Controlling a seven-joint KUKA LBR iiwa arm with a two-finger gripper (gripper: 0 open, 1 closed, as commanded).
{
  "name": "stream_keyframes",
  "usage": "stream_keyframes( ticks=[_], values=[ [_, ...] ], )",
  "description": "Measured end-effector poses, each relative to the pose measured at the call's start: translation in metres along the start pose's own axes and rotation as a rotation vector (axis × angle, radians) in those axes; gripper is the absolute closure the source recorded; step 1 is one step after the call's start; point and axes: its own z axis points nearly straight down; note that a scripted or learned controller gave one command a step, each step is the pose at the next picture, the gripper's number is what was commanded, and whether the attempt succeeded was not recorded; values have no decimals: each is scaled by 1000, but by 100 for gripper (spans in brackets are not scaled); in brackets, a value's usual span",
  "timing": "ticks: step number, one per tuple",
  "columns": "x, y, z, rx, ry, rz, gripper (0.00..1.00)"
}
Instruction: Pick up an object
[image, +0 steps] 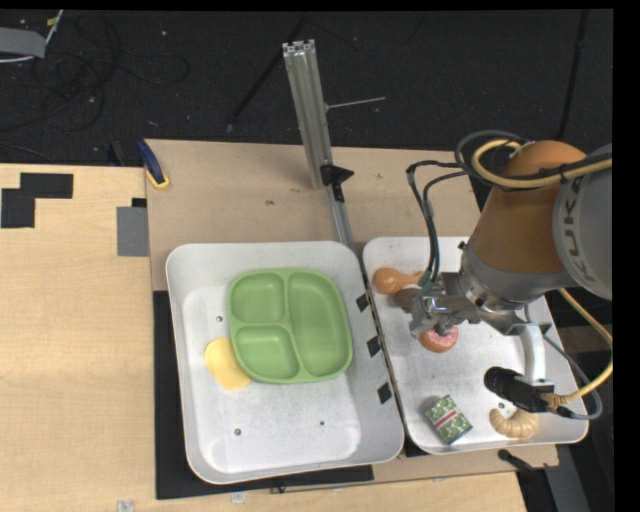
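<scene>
1. Locate the target. The pink round object lies in the right bin, near the middle, directly below the pincer. It is the likely object for this pick.
2. Verify the pincer state. The wrist body hides the tips from above, so it cannot be told whether the pincer is apart, together or clamped on anything. Do not treat the object as held.
3. Check clearance. The orange object lies near the target, toward the bin's far left corner. The green packet and the tan curved object lie well apart from it, near the front wall. Nothing touches the target, so a straight vertical approach looks safe.
4. Centre before closing. Align the pincer over the middle of the pink object, so that both sides make contact together. An off-centre closure may push it sideways across the smooth bin floor.
5. Descend until the tips straddle the object just above the floor, then close.
6. Lift straight up and confirm that the object rises with the pincer.
7. Ignore the left bin on the counter. Its green divided plate and yellow object are not part of this step.
</scene>
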Motion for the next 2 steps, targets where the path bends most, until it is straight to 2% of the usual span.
stream_keyframes(
  ticks=[1,2],
  values=[
    [56,11,-3,1,0,0,100],
    [104,8,6,4,-1,1,100]
  ],
)
